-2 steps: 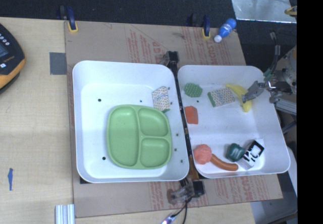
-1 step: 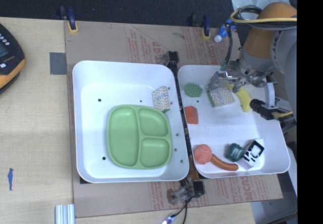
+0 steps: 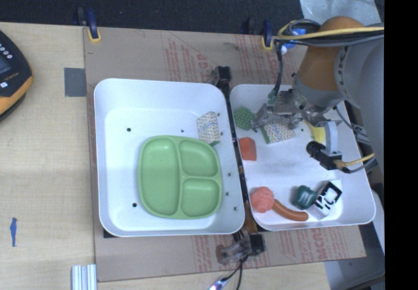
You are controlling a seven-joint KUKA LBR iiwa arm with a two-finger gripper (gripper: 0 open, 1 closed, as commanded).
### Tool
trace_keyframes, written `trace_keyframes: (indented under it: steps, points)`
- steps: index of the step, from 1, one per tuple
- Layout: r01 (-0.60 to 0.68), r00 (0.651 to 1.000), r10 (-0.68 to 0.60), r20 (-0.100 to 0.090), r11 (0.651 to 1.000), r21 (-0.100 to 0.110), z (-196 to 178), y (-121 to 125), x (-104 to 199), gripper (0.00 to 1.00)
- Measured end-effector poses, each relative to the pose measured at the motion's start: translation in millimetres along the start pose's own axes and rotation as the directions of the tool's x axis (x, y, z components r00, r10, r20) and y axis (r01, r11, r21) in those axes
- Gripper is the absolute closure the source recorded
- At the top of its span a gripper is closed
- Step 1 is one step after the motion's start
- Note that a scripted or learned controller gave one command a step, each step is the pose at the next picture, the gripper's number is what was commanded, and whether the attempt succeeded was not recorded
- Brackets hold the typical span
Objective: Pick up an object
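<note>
My gripper (image 3: 281, 120) is low in the right bin (image 3: 356, 213), near its back edge, with its fingers spread open. A small patterned green-and-white packet (image 3: 279, 132) lies right under and just in front of the fingertips; nothing is held between them. Just left of the gripper sits a green round piece (image 3: 244, 117). An orange-red block (image 3: 247, 149) lies further forward by the bin's left wall. The arm hides the back right corner of the bin.
Along the right bin's front lie a pink ball (image 3: 262, 198), an orange sausage shape (image 3: 289, 211), a dark green object (image 3: 304, 196) and a black-and-white item (image 3: 327, 198). The left bin (image 3: 111, 151) holds a green divided plate (image 3: 179, 176) and another patterned packet (image 3: 208, 127).
</note>
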State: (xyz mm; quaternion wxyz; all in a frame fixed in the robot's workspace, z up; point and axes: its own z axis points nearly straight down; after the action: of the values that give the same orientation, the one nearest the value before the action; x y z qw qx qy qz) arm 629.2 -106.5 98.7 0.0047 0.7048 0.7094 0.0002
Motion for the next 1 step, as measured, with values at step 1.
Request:
trace_keyframes:
  steps: [1]
  points:
    - [0.001,1.0,-0.001,0.001,1.0,-0.002,-11.7,1.1,-1.4,1.0]
